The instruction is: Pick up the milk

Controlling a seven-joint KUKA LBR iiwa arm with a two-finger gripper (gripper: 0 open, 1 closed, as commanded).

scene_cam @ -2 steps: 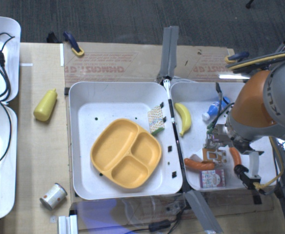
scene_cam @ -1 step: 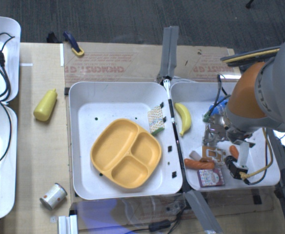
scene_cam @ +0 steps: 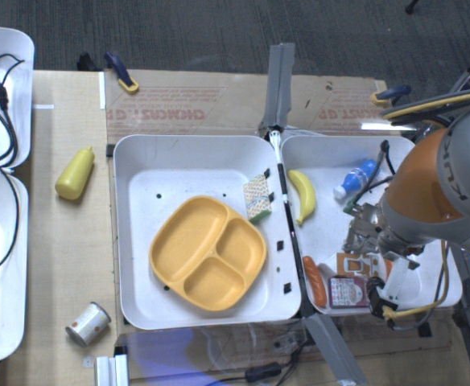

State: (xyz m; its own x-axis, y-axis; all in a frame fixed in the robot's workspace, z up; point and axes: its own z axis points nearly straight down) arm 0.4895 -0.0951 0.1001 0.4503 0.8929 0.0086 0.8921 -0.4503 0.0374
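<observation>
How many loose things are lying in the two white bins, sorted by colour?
Yellow: 2, the divided plate and the banana
Blue: 1, the bottle
Red or orange: 2, the hot dog and the small carton
Pale with green: 1, the sponge
Total: 6, as far as shows beside the gripper

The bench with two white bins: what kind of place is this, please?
Probably a robotics lab test bench, not a kitchen. A grey robot arm with an orange band reaches over the right shallow white bin, the left shallow white bin holds a yellow divided plastic plate, and cardboard covers the bench.
</observation>
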